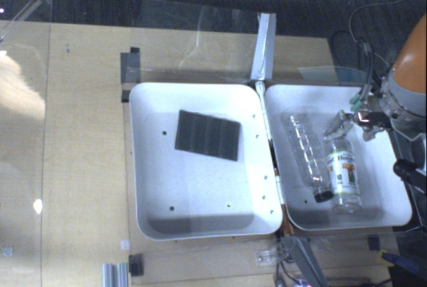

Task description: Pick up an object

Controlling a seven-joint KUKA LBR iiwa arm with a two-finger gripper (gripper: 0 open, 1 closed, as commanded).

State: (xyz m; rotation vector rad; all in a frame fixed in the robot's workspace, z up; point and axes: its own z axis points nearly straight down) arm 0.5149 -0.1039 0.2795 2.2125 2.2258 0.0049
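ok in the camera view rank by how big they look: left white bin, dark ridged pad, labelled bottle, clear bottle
1. left white bin
2. dark ridged pad
3. clear bottle and labelled bottle: these look about alike, so no ranking between them.

Right bin [400,212]: clear plastic bottle [305,151] w/ black cap, lying on its side, cap end toward bin's near edge, left of centre. Just beside it on the right, a small clear bottle [344,177] w/ white-orange label, also lying down, near the near-right corner. Left bin [143,145]: flat dark ribbed rectangle [207,135], slightly skewed, toward far edge.
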